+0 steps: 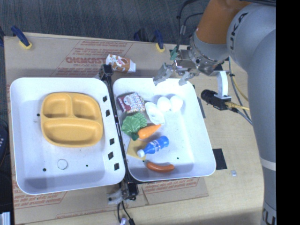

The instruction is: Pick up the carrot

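Short orange carrot (149,131) lies tilted below-left of the spread, empty fingers (171,75), right bin (202,144) on cardboard-covered tabletop (61,50), grey carpet beyond.

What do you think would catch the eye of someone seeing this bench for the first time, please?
Probably the big yellow divided tray, alone in the left bin. Next, the cluster of toy food in the right bin, where the orange carrot lies in the middle beside a green leafy piece and a blue bottle. The gripper hangs over that bin's far edge, with nothing between its fingers.
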`<state>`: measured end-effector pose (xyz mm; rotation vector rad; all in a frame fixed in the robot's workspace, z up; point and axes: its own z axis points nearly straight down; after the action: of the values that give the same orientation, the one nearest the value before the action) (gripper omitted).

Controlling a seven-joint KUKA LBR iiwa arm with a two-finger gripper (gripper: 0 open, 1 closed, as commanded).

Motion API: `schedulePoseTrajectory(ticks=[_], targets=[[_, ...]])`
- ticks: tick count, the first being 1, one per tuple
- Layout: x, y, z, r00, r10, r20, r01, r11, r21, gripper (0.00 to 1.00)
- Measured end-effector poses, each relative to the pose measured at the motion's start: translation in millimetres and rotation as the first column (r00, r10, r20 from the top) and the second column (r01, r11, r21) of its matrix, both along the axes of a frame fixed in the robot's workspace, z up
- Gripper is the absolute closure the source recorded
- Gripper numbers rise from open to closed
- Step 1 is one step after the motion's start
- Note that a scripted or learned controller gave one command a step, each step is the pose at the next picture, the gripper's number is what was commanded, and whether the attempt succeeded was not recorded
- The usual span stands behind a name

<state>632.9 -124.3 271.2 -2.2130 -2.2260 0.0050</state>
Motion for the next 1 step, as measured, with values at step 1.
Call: schedulePoseTrajectory(ticks=[1], targets=[[-31.7, -7.8, -164.7, 0.995, -0.103, 0.000, 0.103, 0.995, 0.000, 0.00]])
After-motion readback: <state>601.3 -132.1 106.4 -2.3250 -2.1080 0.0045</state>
